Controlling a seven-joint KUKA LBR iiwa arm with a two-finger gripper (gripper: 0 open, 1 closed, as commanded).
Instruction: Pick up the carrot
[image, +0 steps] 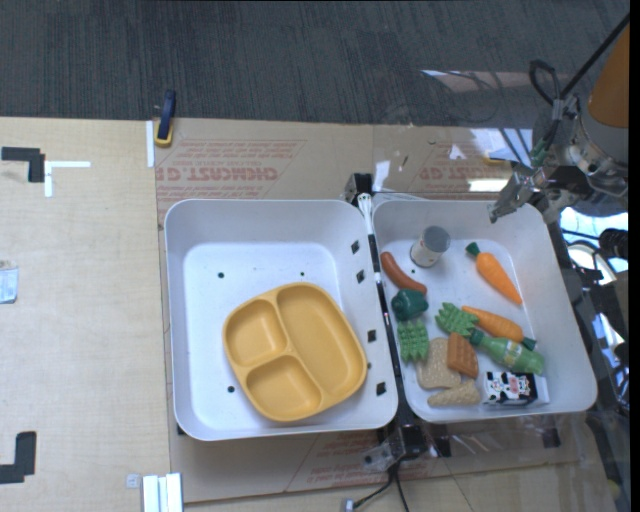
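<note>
Lying in right bin (560, 290), carrot (497, 275), hand (512, 198) above rim

One fixed camera above, slanting down (arm at right) on both bins (180, 300).

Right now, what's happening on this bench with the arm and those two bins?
The gripper hangs over the upper right corner of the right bin, holding nothing. The carrot it is meant to pick up lies loose in that bin, below and a little left of the gripper. Around it are a second carrot, a sausage, a green bottle and a small cow-print carton. The left bin holds a yellow divided plate.
</note>
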